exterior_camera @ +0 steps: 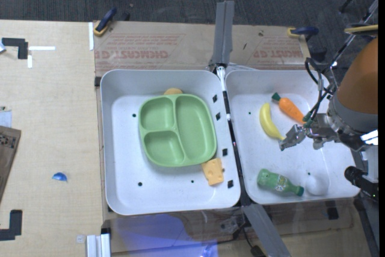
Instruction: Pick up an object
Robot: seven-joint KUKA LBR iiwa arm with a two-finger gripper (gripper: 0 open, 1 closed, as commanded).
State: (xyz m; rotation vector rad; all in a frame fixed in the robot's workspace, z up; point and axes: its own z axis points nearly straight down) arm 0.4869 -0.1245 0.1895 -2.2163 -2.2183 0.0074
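Banana (269, 121) looks the likeliest target, since it lies closest to the gripper (293, 137). It sits in the right bin (248, 174), toward that bin's far edge and a little left of its middle. The gripper hangs just beside the banana's near end. Nothing shows between its fingers, and I cannot tell from here whether they are spread or closed. So, as I judge it, no pick has been made: every object rests on a bin floor. A carrot (290, 108) lies near the far edge of the right bin, just right of the banana. A green bottle (278, 183) lies along the near edge, with a pale round object (316, 184) just beside its cap end. In the left bin (118, 147) a green divided plate (178, 129) sits mid-floor, a yellow sponge-like block (213, 171) at its near right corner. The closing and the lift are left to do.
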